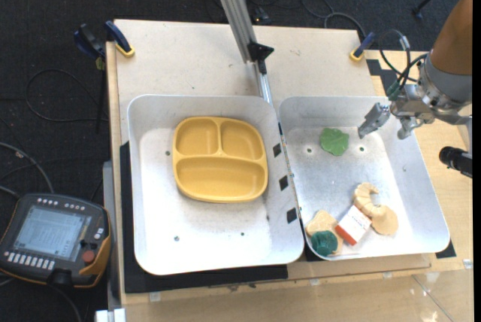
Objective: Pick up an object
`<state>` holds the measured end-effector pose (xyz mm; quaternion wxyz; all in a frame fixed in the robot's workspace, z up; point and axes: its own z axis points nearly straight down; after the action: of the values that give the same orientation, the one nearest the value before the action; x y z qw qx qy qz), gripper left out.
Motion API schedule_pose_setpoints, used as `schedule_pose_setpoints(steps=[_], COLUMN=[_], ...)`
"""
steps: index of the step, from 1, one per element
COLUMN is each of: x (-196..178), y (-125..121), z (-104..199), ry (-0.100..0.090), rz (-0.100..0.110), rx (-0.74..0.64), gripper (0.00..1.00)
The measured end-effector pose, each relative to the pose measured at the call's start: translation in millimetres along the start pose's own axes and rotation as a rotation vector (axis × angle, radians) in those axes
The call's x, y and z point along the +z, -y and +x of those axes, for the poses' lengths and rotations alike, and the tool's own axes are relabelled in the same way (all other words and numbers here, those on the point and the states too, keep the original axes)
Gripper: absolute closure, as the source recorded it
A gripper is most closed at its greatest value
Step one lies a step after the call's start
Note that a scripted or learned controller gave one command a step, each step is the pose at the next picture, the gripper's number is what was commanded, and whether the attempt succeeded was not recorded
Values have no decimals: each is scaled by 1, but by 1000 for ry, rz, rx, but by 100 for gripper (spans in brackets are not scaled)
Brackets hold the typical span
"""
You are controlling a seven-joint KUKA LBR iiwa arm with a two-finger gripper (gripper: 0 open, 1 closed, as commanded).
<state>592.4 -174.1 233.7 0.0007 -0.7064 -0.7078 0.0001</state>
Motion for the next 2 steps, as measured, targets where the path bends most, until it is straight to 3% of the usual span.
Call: schedule_pose_setpoints(steps=[1,2], x=[0,62], y=[0,7], z=[0,5], ry=[0,0], rz=[0,6], rx=[0,2], gripper=[0,0])
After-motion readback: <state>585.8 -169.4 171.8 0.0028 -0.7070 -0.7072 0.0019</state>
